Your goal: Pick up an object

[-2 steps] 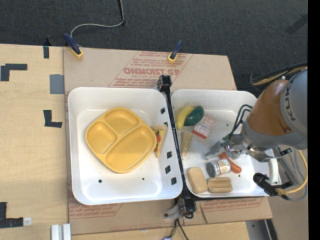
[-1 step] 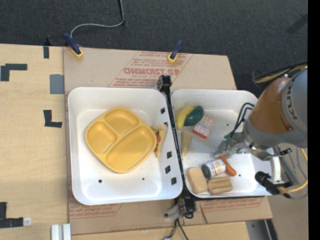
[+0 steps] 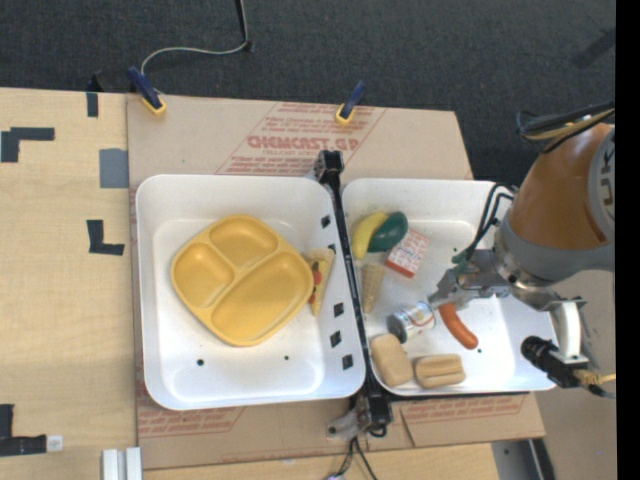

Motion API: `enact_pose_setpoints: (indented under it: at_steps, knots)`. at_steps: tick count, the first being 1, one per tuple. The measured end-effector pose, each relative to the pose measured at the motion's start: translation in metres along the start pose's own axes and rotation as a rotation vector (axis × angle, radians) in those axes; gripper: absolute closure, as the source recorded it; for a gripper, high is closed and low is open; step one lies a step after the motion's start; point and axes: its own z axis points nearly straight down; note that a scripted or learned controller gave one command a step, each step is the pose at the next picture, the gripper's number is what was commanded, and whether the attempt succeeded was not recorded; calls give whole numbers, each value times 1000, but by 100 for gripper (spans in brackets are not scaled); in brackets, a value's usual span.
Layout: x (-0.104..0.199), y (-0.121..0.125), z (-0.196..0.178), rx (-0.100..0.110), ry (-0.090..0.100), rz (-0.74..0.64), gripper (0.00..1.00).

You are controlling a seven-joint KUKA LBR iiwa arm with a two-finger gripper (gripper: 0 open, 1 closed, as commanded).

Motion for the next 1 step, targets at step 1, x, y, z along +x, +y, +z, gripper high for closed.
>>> enact_pose_setpoints:
  at_steps: [1]
  knots:
    - [58, 0, -26, 0, 0, -1, 100]
